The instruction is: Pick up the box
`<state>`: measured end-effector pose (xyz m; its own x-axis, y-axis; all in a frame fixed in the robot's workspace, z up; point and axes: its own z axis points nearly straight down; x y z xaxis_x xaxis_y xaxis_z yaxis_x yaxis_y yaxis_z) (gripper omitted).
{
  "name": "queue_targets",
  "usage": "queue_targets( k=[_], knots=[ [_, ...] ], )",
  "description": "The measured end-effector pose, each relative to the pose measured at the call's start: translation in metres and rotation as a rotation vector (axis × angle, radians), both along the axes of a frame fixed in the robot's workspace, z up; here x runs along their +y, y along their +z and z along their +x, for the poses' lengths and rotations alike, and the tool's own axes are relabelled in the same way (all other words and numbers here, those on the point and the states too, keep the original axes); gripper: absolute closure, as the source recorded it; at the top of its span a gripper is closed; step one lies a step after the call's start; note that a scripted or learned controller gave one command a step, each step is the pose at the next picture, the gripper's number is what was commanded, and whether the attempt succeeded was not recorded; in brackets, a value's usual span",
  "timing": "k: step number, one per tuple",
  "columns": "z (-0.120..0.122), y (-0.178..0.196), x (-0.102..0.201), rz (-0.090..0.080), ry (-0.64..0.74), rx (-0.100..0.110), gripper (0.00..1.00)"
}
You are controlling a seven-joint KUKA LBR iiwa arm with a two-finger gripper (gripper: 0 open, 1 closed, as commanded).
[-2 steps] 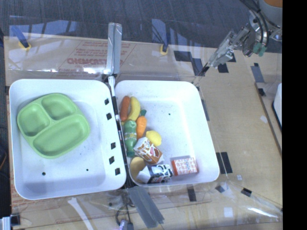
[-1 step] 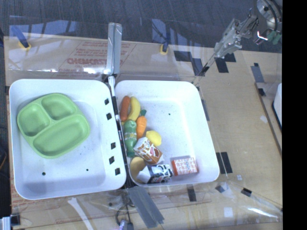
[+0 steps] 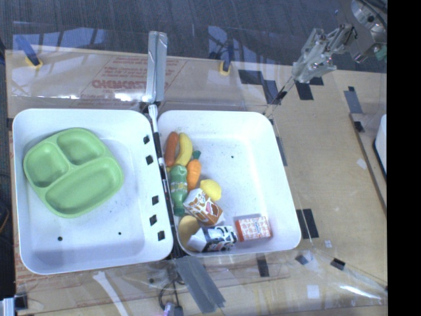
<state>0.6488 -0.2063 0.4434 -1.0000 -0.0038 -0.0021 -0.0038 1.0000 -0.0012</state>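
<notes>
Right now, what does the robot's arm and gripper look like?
The gripper is pale silver-grey bare metal, built from thin linked bars that narrow to a slim dark tip. Behind it, the arm is a rounded grey housing, with a sliver of orange at the picture's top edge.

bins (image 3: 276, 143): smooth white plastic, slightly glossy
plate (image 3: 72, 171): matt green plastic
bench (image 3: 329, 150): pale wood
box (image 3: 252, 228): printed cardboard
</notes>
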Motion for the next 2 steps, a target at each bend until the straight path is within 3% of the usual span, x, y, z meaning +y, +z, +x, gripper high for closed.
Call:
queue_targets(
  k=[1, 2],
  knots=[
    [0.0025, 0.0002, 0.0262, 0.0, -0.001, 0.002, 1.0],
    [0.0089, 0.0011, 0.0292, -0.002, 0.252, -0.004, 1.0]
  ],
)
